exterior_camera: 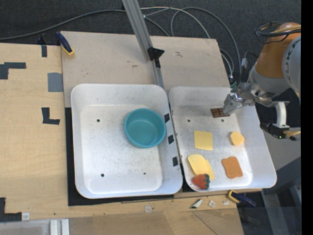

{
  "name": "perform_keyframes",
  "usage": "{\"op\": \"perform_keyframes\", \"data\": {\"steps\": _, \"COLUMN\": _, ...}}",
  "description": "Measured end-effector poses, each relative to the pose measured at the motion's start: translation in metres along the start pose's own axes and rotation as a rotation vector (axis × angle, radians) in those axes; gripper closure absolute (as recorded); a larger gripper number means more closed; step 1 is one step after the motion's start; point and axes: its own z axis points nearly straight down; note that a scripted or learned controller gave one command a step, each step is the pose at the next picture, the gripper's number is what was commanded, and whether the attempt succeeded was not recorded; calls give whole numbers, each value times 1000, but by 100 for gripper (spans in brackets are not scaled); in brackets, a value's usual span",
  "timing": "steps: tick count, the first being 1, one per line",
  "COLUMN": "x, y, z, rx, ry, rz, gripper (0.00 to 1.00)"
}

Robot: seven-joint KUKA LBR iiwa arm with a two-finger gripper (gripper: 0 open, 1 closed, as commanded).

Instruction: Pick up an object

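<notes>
Camera view: gripper, finger state cannot be told, poised just beside small brown piece; so thin an item risks slipping free.

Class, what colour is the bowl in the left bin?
The bowl is teal blue, seen clearly in the camera view, sitting in the left bin.

**Even overhead light, soft focus**

Bright, diffuse light falls from above. The white bins show mild glare on their rims and cast faint shadows. Detail is slightly soft throughout; the dark floor beyond the bench loses texture.
</notes>
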Motion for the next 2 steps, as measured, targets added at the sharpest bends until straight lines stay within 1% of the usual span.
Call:
{"op": "perform_keyframes", "data": {"steps": 1, "x": -5, "y": 1, "z": -63, "rx": 0, "ry": 0, "rz": 0, "gripper": 100}}
{"op": "perform_keyframes", "data": {"steps": 2, "x": -5, "y": 2, "z": -117, "rx": 0, "ry": 0, "rz": 0, "gripper": 100}}
